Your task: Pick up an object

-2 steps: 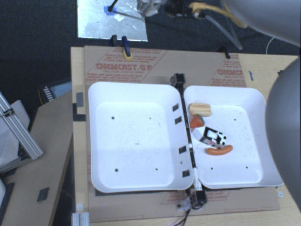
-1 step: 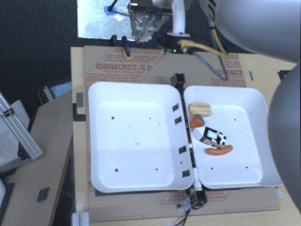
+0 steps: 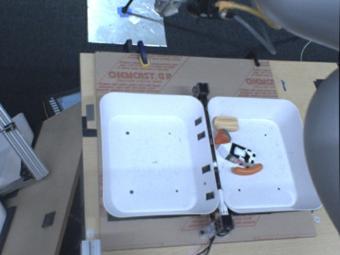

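The little toys looked light and small, so a soft pinch across the middle would likely do. The tan bun [image 3: 226, 123] looked squashy, and the long orange sausage [image 3: 247, 169] looked smooth and might slip. A red piece [image 3: 222, 137] and a black-and-white toy [image 3: 241, 154] lay between them. All sat at the left side of the right bin [image 3: 281, 195]. The left bin [image 3: 149, 195] lay beside it on the counter [image 3: 175, 70]. The pincer [image 3: 169, 1] hung far off; I could not tell its state.

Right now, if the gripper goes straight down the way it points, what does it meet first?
Probably the shiny foil sheet on the dark floor beyond the bench, not either bin; the gripper is blurred, so depth is unclear.
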Action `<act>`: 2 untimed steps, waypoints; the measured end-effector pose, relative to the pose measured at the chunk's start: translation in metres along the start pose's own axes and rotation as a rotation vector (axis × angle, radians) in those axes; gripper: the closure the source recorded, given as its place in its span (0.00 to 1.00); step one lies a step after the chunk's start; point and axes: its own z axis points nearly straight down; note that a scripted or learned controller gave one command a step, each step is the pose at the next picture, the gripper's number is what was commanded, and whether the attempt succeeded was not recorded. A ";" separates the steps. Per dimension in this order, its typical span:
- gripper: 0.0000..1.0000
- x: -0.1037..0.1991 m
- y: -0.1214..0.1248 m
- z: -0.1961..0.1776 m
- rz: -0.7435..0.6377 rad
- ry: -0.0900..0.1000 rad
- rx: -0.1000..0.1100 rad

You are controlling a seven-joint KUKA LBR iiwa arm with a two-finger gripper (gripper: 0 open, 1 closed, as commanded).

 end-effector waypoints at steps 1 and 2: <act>1.00 -0.001 -0.002 0.135 0.004 -0.006 0.019; 1.00 0.000 -0.001 0.041 -0.001 0.001 -0.001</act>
